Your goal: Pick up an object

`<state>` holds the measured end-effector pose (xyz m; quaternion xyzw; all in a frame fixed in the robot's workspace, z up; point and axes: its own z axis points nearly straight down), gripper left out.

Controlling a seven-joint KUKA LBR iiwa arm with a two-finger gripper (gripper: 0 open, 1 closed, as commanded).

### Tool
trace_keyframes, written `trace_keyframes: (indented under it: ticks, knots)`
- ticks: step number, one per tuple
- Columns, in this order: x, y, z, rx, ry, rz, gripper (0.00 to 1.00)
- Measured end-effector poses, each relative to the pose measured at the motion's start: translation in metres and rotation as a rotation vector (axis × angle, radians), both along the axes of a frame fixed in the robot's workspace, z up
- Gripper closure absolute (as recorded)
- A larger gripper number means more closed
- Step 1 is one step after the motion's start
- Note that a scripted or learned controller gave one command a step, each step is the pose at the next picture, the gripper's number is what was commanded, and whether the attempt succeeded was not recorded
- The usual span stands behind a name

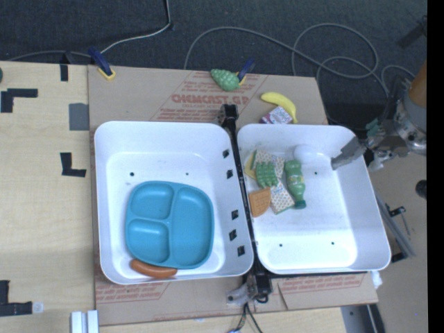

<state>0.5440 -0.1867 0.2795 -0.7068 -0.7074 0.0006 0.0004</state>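
Gripper at the right bin's far right rim, the pile of objects off to its left

We see the gripper (345, 159) reaching in from the right, its dark tip over the far right edge of the right bin (347, 245); whether it is open or closed we cannot tell, and nothing shows in its hold. The things to pick lie to its left in that bin's far left part: a white ball (305, 152) nearest the gripper, then a green bottle (295, 182) whose long axis runs far to near, a green ridged piece (265, 171) beside the divider, and an orange cracker (259, 201) nearer to us. We judge the ball the shortest reach, a short move left; the bottle would want a grip across its width.
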Motion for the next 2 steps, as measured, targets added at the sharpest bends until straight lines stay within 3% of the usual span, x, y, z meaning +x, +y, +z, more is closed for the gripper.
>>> trace_keyframes:
  ticks: [1,2]
  knots:
    - [0.05,0.028,-0.129,0.002,0.004,0.0,0.0]
    - [0.052,0.047,-0.191,-0.002,-0.01,0.0,0.0]
